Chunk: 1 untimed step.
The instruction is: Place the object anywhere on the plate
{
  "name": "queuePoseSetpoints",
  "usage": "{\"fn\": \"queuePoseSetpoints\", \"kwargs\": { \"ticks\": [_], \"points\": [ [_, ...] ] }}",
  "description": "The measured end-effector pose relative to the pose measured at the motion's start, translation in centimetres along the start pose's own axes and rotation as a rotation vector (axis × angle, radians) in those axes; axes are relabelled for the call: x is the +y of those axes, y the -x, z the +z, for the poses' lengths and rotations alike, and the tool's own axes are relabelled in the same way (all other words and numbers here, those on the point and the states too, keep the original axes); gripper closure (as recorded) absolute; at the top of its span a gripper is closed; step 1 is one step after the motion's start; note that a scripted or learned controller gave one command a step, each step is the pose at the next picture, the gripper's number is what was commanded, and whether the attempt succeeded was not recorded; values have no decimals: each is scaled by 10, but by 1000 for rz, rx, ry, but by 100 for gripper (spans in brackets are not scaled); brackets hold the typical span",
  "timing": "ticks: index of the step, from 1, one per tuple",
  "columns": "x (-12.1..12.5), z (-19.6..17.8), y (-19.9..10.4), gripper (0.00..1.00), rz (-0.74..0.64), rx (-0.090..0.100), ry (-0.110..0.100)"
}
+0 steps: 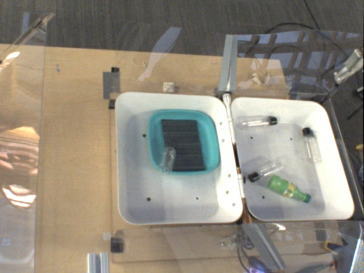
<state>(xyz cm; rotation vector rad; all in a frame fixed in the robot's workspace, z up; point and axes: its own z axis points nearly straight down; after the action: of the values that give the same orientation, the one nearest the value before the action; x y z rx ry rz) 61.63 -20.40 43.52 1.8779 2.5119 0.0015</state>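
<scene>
Wooden bench point(68, 169) bearing two white bins. Teal plate point(211, 147) in left bin point(170, 206), clear vial point(166, 158) lying on plate's lower left. Green bottle point(288, 189) and three vials in right bin point(335, 152). Hand state cannot be told.

Lab bench point(74, 152) with white bins point(136, 209)

Grey carpet point(142, 4) behind wooden bench point(68, 152)

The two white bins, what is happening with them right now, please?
Nothing is being handled at this moment. In the left bin sits a teal plate with a dark ridged centre, and a clear vial already rests on the plate's lower left part. The right bin holds three more clear vials with black caps and a small green bottle, all lying loose.
</scene>
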Motion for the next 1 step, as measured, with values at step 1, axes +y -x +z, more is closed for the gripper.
{"fn": "queuePoseSetpoints", "kwargs": {
  "ticks": [1],
  "points": [
    [51,0,15,0,-180,0,0]
  ]
}}
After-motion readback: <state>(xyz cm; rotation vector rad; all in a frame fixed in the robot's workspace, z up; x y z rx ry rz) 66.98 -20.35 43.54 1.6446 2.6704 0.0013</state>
